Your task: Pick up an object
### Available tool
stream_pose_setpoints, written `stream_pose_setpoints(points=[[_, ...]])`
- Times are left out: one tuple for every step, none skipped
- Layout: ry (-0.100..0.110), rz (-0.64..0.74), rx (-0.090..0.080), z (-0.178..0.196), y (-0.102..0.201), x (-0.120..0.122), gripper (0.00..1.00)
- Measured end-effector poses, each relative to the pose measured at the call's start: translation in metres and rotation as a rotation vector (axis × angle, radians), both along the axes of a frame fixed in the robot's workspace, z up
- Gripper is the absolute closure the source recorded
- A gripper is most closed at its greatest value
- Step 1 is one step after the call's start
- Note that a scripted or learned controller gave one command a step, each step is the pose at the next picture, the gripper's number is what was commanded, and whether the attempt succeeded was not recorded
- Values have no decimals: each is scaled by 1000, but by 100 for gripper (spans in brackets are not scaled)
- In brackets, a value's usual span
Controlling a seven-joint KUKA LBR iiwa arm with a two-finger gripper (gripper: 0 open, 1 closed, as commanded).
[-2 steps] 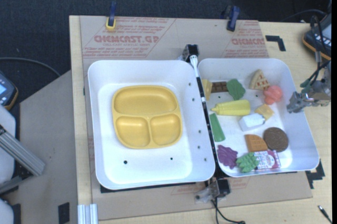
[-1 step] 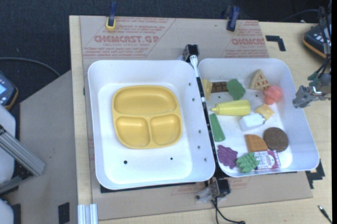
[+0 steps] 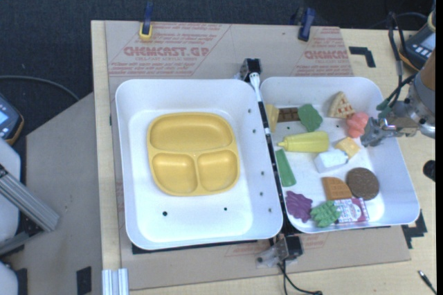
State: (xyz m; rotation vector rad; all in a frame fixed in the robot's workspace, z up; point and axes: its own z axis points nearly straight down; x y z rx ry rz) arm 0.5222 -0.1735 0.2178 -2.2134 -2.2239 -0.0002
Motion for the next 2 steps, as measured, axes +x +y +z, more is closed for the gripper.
stream_pose_setpoints(points=[[0,-1,0,1,48,-6,100],[-4,1,-1,12,104,-3,100]])
